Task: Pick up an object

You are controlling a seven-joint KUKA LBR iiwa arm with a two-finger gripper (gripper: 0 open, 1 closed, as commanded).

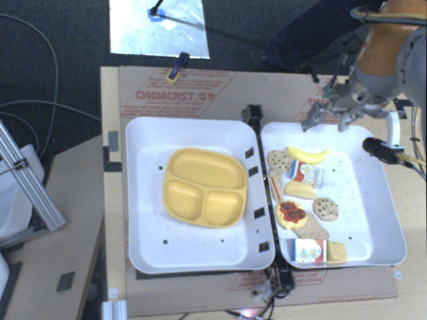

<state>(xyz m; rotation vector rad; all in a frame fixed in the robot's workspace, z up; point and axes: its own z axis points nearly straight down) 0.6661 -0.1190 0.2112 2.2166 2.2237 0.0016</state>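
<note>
- Lower right of the frame, in the right bin: one small carton with a red and white label, touching one tan square cracker.
- Just above those: one brown flat piece, shape hard to make out, partly overlapped by one mini pizza, round, yellow with a red centre.
- Counted two chocolate-chip cookies: cookie right of the pizza, second cookie near the bin's upper left.
- Middle of the right bin: one pale yellow oblong piece, one second carton with blue and red print, one banana, smooth, curved, lying flat.
- Left bin: one yellow divided tray, three compartments, glossy plastic, tilted slightly.
- Upper right: gripper above the right bin's far rim, fingers spread apart, clamped on nothing, near the banana but not touching.
- Arm cut off by the right edge.
- Top of the frame: one shiny sheet on dark floor.
</note>
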